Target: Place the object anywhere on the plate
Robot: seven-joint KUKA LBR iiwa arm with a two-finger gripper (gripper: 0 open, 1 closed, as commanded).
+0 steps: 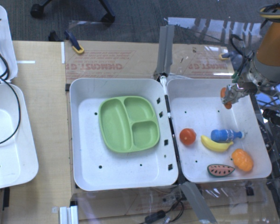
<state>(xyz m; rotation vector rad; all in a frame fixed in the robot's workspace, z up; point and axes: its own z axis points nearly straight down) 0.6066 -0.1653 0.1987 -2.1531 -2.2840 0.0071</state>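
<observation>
Nearest us, a watermelon-slice toy (220, 170) lies untouched. We cannot tell our gripper's (230, 96) state; a weak grasp risks missing the green divided plastic plate (129, 123).

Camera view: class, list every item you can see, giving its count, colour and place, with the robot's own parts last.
Bins: two, white, side by side on the bench.
Plate: one, green, three compartments, in the left bin.
Tomato: one, red, right bin.
Banana: one, yellow, right bin.
Bottle: one, blue, lying beside the banana.
Orange: one, orange, right bin.
Watermelon slice: one, red and green, right bin's near edge.
Arm: one, orange band, right.
Gripper: one, over the right bin.
</observation>
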